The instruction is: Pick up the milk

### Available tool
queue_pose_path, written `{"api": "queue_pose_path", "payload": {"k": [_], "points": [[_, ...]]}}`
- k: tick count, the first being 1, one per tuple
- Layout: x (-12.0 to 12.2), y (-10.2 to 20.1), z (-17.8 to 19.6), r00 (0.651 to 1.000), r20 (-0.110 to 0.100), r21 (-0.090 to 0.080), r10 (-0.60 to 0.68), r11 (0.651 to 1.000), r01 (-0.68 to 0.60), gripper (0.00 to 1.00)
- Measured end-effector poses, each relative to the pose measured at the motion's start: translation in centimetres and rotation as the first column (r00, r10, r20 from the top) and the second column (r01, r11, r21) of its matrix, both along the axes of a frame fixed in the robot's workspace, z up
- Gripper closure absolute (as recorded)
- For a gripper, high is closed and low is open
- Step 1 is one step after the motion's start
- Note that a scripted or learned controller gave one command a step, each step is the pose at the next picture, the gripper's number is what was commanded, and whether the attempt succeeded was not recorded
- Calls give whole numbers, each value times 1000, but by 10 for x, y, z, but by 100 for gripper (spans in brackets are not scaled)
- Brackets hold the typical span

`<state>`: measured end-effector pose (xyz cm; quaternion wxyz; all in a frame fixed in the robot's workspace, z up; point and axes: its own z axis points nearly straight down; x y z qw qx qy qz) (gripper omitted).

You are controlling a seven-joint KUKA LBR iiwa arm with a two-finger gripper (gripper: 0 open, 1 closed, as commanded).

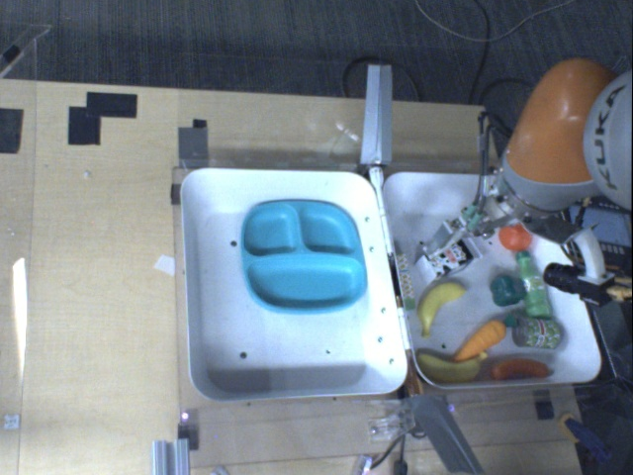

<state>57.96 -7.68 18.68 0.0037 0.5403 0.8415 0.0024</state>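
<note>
The milk (pixel 452 256) was a small white carton with dark and red print, lying tilted on the floor of the right bin (pixel 427 202), towards that bin's left wall. The gripper (pixel 463 232) hung just over it at the carton's far side; whether it was released or clenched could not be told, and no grasp on the carton showed.

Nearest the camera, a yellow banana (pixel 450 367) lay along the bin's front wall, with a reddish-brown sausage-shaped piece (pixel 520 369) to its right. Just behind them lay a carrot (pixel 482 339) and a green-labelled can (pixel 537 332). Farther in, a second banana (pixel 440 303) lay close to the milk's near side, and a teal lump (pixel 507 288) and a green bottle (pixel 535 287) stood right of it. An orange-red piece (pixel 514 237) sat beside the gripper. In the left bin (pixel 213 295) rested a blue sectioned plate (pixel 302 255).
</note>
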Motion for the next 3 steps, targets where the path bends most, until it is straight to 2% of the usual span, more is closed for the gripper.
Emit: {"api": "queue_pose_path", "payload": {"k": [1,2,3], "points": [[-28,26,-1,994,-3,0,108,994,-108,0],[41,-15,-28,975,-1,-2,221,975,-221,0],[6,-17,-89,972,4,-3,233,972,-233,0]]}}
